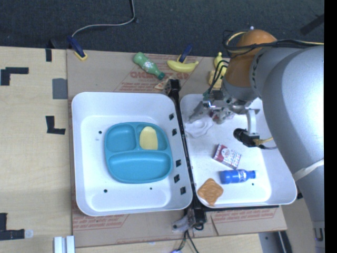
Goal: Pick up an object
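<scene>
Cardboard-covered surface [105,80] noted under two white bins; gripper [206,109] lowered at right bin's [263,191] far corner over crumpled clear wrapper [197,128], jaw state undeterminable, descent and closing judged next.

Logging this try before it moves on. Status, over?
Tool low at right bin far-left corner, over a pale crumpled item. Red packet, blue bottle, brown cookie lying loose, none grasped. Nothing blocking them.
</scene>
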You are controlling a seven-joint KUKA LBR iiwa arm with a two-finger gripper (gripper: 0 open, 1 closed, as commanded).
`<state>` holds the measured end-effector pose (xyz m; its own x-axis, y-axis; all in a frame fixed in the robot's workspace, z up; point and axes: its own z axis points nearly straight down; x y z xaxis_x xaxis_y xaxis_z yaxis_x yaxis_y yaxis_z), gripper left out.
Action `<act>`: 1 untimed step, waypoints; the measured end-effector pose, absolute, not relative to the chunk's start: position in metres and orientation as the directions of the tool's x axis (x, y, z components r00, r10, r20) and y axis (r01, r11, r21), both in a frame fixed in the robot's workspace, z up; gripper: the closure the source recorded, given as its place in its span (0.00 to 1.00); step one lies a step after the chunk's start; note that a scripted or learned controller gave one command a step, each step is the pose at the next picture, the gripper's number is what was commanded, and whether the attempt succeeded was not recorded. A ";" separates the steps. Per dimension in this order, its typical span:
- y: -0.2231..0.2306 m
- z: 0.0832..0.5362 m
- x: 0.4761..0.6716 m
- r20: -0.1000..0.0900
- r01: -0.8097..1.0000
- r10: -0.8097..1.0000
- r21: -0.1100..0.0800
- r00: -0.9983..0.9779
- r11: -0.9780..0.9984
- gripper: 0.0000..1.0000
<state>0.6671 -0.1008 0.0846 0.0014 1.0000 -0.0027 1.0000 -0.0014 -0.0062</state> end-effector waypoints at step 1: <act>-0.106 0.085 0.667 0.001 1.000 1.000 -0.008 -0.001 0.001 0.00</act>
